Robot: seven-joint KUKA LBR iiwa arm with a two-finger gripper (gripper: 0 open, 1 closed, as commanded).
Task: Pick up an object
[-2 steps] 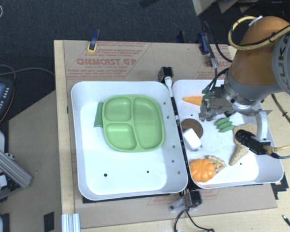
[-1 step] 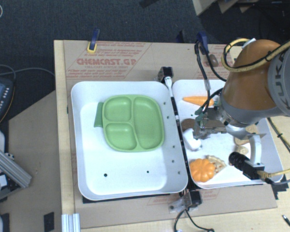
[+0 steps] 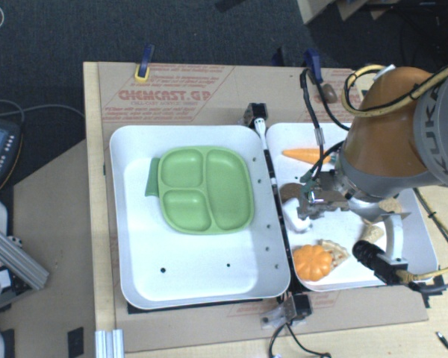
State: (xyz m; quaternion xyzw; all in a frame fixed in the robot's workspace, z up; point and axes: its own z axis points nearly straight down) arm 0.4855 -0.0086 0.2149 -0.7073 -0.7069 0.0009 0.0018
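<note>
Carrot (image 3: 301, 155) lies left-to-right in view, tip toward green plate (image 3: 205, 189).

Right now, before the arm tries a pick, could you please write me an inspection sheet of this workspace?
Surface: brown board bears left bin and right bin, side by side.
Job's things: green plate in left bin; carrot and pumpkin in right bin.
Clutter: pale scrap beside pumpkin, kind unclear.
Grippers: gripper over right bin, between carrot and pumpkin.
Cables: black cable at right bin's far rim; grey cable on floor.
Surroundings: dark floor; blue clamps on board's far edge.
</note>
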